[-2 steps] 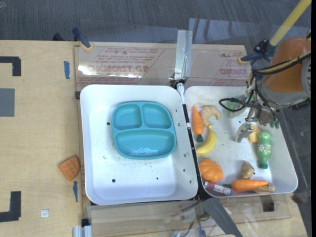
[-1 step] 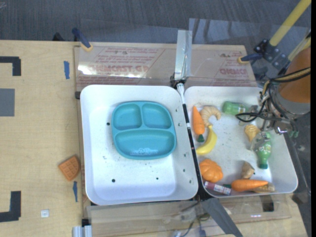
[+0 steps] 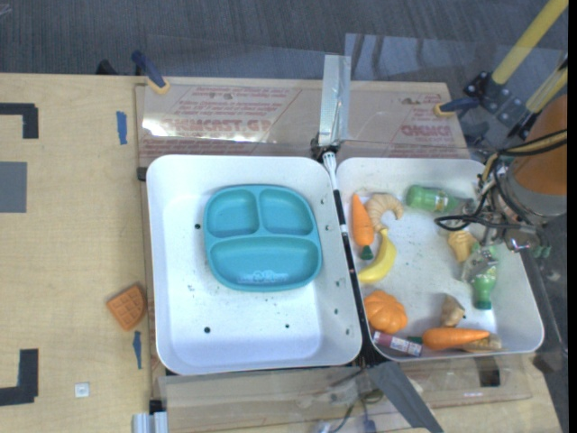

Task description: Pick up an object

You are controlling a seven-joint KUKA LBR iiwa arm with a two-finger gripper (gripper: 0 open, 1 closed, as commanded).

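The right bin (image 3: 527, 307) holds several toy foods: a carrot (image 3: 361, 221), a banana (image 3: 382, 258), a tan croissant (image 3: 386, 206), a green bottle (image 3: 429, 198), a yellow block (image 3: 461, 244), an orange pumpkin (image 3: 386, 312), a second carrot (image 3: 455, 338), a red marker (image 3: 397, 342) and a tan lump (image 3: 451, 310). My gripper (image 3: 489, 258) hangs low over that bin's right side, amid dark cables. It sits just above a small green object (image 3: 484, 289) and beside the yellow block. The arm's orange band (image 3: 547, 150) is above it.
The left bin (image 3: 180, 314) holds a teal divided plate (image 3: 262, 237). An orange waffle toy (image 3: 127, 306) lies on the wooden bench left of the bins. A metal divider (image 3: 334, 97) stands behind the bins. Yellow rods (image 3: 532, 30) cross the top right.
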